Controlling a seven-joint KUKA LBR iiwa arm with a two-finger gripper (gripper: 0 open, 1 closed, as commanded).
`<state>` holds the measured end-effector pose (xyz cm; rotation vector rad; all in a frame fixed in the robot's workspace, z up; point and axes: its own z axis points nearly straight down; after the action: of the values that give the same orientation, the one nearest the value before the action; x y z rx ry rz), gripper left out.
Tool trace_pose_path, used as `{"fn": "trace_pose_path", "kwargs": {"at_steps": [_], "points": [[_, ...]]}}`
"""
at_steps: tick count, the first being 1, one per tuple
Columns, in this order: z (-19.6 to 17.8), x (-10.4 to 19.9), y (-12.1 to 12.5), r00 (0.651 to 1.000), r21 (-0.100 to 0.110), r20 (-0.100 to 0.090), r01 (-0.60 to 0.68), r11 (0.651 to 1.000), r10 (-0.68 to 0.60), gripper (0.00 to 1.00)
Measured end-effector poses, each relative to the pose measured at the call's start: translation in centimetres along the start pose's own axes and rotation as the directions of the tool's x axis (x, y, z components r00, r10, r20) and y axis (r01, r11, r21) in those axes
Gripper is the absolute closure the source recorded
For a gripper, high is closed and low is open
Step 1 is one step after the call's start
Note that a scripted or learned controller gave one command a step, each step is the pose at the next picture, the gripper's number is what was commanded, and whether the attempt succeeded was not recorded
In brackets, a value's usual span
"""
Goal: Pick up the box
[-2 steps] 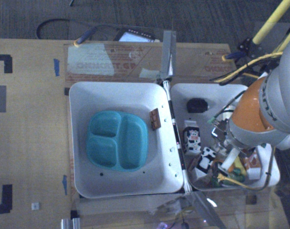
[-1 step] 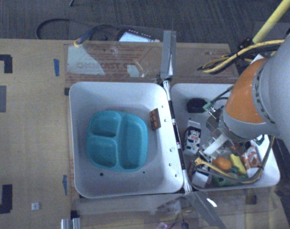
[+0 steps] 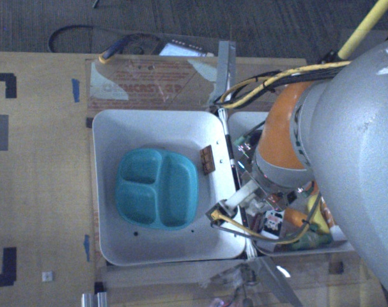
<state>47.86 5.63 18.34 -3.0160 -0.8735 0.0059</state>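
Evidently looking at a claw (image 3: 263, 204) hanging low in the lower middle of the frame, over the left side of the right bin (image 3: 241, 121), beneath the orange band (image 3: 280, 130) of the big grey arm (image 3: 353, 146). Not managing to tell whether clenched or released, being hidden under the wrist. Not seeing anything gripped, so judging the pick-up as not yet done and leaving the whole grasp and lift to do.

Noticing, just under and to the right of the claw, a clutter of small bright things (image 3: 302, 226): orange, yellow-green, one white piece with red and black. Finding them mostly covered by the arm and too blurred for naming shapes.

Taking the box (image 3: 207, 159) to be the small brown rectangular piece left of the claw, across the shared rim, lying in the left bin (image 3: 110, 133) against its right wall and apart from the claw. Reading it as flat-faced, dull and cardboard-like, though too small for being sure.

Moving further left, finding a teal plate (image 3: 156, 187) in the middle of that bin: rounded, divided into three compartments, smooth matte plastic, near the box but not touching it. Seeing both bins as white, shallow and slightly glossy, with rounded corners. Ending on the bench (image 3: 40, 171), pale wood carrying black corner marks (image 3: 2, 85), bits of blue tape (image 3: 75, 89) and a clear sheet (image 3: 149, 85) at the upper middle.
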Motion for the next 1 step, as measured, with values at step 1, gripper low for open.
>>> {"fn": "trace_pose_path", "kwargs": {"at_steps": [1], "points": [[-0.89,0.07,-0.08,1.0,0.002,0.003,0.004,1.0,-0.004,1.0]]}}
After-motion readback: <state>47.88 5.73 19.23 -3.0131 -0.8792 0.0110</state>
